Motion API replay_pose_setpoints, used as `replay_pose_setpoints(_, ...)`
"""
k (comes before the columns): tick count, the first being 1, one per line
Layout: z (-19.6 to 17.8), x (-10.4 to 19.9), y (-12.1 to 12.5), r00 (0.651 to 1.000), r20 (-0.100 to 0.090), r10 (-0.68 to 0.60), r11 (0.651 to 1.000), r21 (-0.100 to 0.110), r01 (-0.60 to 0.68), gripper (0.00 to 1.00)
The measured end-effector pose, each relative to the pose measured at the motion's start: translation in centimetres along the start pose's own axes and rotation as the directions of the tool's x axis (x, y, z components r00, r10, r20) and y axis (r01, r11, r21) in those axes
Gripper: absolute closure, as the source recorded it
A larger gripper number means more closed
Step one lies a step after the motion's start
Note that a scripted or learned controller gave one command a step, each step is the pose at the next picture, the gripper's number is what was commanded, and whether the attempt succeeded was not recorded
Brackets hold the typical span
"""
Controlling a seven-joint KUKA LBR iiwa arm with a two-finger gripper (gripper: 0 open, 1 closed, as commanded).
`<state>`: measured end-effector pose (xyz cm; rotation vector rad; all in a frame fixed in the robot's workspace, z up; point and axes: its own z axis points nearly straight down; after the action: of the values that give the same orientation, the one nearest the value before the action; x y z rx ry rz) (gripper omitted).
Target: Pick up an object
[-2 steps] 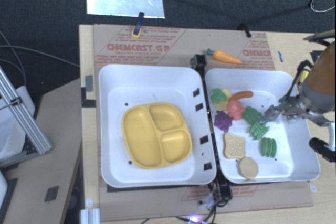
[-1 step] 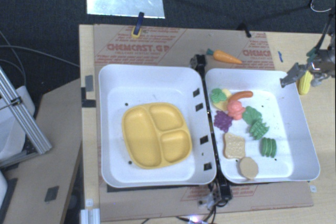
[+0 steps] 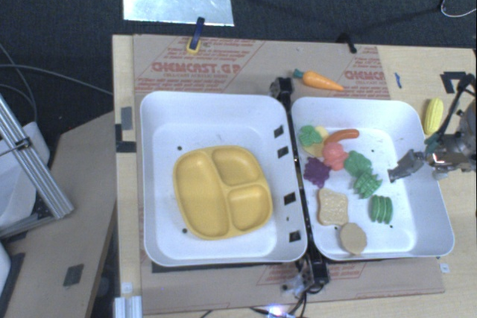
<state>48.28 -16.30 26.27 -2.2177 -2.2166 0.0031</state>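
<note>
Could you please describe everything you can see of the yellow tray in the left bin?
The yellow tray is a rounded, plastic-looking dish moulded into three compartments: one long at its left, two smaller at its right. It lies flat, slightly rotated, on the floor of the left bin, centred, with nothing in it and nothing touching it.

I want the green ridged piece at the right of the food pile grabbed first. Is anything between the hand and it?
Nothing visible blocks it. The hand sits over the right bin, just right of the pile, with bare white floor between it and the green ridged piece. Its nearest neighbours, the two green leafy pieces, lie on its far upper-left side.
</note>
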Motion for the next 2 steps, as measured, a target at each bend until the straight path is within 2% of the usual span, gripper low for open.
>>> replay_pose_setpoints(1,-8.2,2.5,0.5,1.0,0.005,-0.008,1.0,-0.017,0.008,0.0)
replay_pose_setpoints(2,-14.0,6.1,1.0,1.0,0.003,-0.01,1.0,-0.015,0.01,0.0)
